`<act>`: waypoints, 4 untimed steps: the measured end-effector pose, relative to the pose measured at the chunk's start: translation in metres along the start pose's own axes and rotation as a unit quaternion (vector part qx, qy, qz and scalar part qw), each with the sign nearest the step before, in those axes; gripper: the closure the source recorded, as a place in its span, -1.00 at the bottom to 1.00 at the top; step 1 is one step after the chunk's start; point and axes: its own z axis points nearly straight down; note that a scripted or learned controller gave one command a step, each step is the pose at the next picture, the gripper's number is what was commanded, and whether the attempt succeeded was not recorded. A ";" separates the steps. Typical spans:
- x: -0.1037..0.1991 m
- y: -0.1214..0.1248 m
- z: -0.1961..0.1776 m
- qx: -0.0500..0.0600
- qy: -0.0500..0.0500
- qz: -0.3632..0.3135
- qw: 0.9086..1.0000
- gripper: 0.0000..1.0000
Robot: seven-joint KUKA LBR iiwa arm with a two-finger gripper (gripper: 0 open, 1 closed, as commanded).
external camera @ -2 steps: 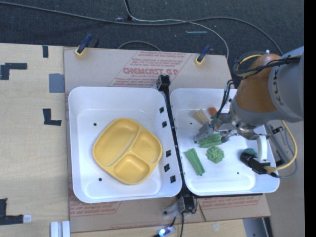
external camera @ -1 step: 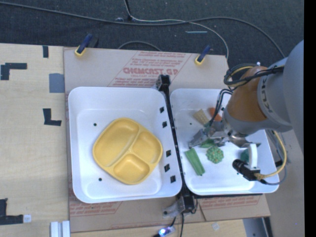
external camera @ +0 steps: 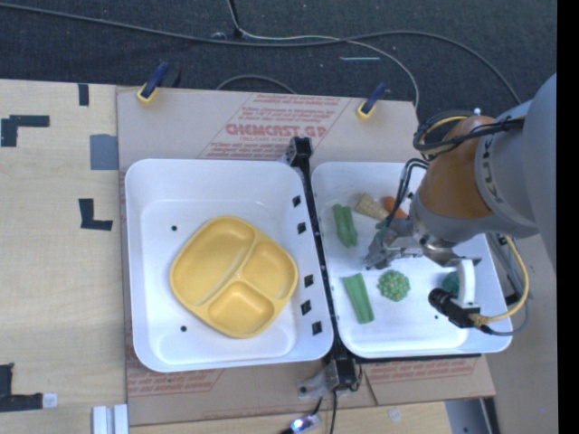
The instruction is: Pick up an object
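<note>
Round green bumpy broccoli-like toy (external camera: 393,285) lies in the right white bin (external camera: 412,340), just below the gripper (external camera: 382,251); whether its grip is closed or released cannot be told. Left of the gripper: dark green pod-shaped piece (external camera: 345,225). Lower left: lighter green stick (external camera: 358,297).

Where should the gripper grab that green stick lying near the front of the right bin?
Best guess: across the middle of the green stick, coming straight down from above. It lies flat and is long and narrow, so fingers should straddle its short width. Bare floor on both sides leaves room; the broccoli sits apart to its right.
</note>
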 end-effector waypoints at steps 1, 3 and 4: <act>0.003 -0.001 -0.062 -0.001 0.001 0.000 1.000 1.00; -0.004 0.007 -0.167 -0.001 0.001 0.000 1.000 1.00; 0.045 -0.008 -0.157 0.002 0.001 -0.002 1.000 1.00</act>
